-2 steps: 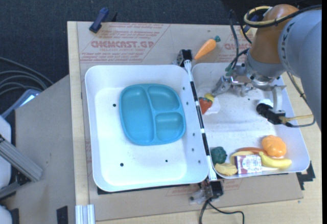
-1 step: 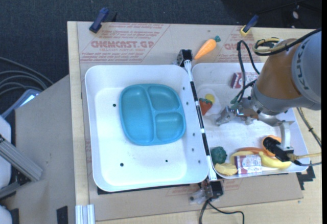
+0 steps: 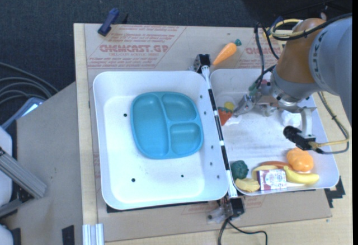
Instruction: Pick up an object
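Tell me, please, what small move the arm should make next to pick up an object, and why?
Probably a short move toward the left wall of the right bin, then down. The gripper hangs just beside the small orange and yellow toy lying against that wall, and nothing is seen between its fingers. The other toys, such as the orange fruit and the banana, lie farther off at the near edge.

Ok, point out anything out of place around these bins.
A toy carrot lies on the board behind the right bin, outside both bins, while the other toy food sits inside that bin. A blue clip also hangs over the board's far left edge. Nothing looks spilled or broken.
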